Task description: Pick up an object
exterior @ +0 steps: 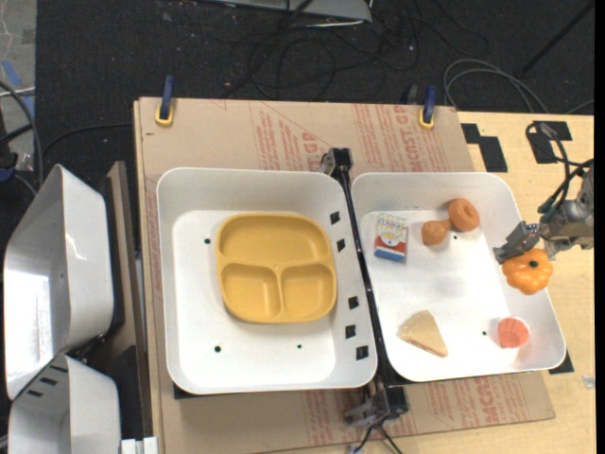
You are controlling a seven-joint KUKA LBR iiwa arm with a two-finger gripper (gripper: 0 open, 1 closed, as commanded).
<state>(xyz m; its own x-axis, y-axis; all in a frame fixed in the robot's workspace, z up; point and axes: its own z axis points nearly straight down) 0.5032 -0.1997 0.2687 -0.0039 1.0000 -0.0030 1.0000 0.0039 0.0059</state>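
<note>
At the far right of the camera view the gripper (526, 247) hangs over the right rim of the right bin (477, 185), and an orange toy bell pepper (528, 272) sits directly under its dark fingers, touching them. The fingers are small and partly lost against the pepper and the bin wall, so I cannot tell whether they clasp the pepper or merely rest above it, nor whether they are spread or closed. The arm (577, 214) behind the gripper is cut off by the frame edge, with a few cables looping above it.

Just below the pepper, inside the same bin near its right wall, lies a small pinkish-red round piece (511, 332); its kind is too blurred to name. Further left of it lies a tan wedge like a slice of cheese or bread (423, 333). Up and to the left of the gripper sit a brown ring doughnut (463, 215) and, just beside it, a smaller brown lump (435, 233). Left of those stands a small carton with a blue and red face (390, 237).

Beyond a dark divider, well apart from the gripper, the left bin (184, 253) holds a yellow three-compartment tray (277, 266). Both bins rest on a brown cardboard sheet (284, 126).
</note>
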